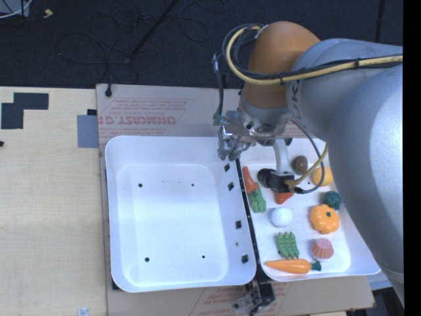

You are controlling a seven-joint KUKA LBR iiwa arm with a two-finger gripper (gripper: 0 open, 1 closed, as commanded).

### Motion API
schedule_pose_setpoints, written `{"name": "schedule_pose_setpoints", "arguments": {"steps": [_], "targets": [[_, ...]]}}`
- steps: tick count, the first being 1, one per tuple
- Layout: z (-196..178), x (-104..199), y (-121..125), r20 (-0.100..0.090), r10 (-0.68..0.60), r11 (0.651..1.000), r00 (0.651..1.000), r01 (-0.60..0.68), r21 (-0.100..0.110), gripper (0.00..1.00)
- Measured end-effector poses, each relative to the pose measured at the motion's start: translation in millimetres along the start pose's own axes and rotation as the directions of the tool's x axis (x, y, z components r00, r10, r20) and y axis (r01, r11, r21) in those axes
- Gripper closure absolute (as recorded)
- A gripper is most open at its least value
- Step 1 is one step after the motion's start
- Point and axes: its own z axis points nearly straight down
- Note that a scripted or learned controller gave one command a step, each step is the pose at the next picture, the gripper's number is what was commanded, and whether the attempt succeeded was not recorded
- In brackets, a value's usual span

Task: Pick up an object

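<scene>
My gripper (229, 150) hangs over the rim between the two white bins, near their far end, with nothing visibly held. The right bin (358, 259) holds several toy foods. A slim orange-red piece (248, 178) and a green piece (256, 202) lie just right of and nearer than the gripper. Further along are a white ball (281, 216), an orange pumpkin (324, 218), a green bumpy piece (287, 245), a pink piece (322, 249) and an orange carrot (288, 266) at the near edge.
The left bin (118, 176) stands beside the right one on a cardboard sheet (158, 114). A brown item (300, 164), a yellow-orange item (323, 176), a red piece (284, 197) and a dark green broccoli (332, 199) lie partly under the arm, which covers the right bin's far side.
</scene>
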Motion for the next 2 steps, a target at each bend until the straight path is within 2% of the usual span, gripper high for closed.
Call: {"name": "schedule_pose_setpoints", "arguments": {"steps": [1, 2], "targets": [[-9, 18, 1, -0.001, -0.001, 1.0, 1.0, 0.001, -0.004, 1.0], [16, -6, 0, 0.001, 0.003, 1.0, 1.0, -0.003, -0.001, 1.0]]}}
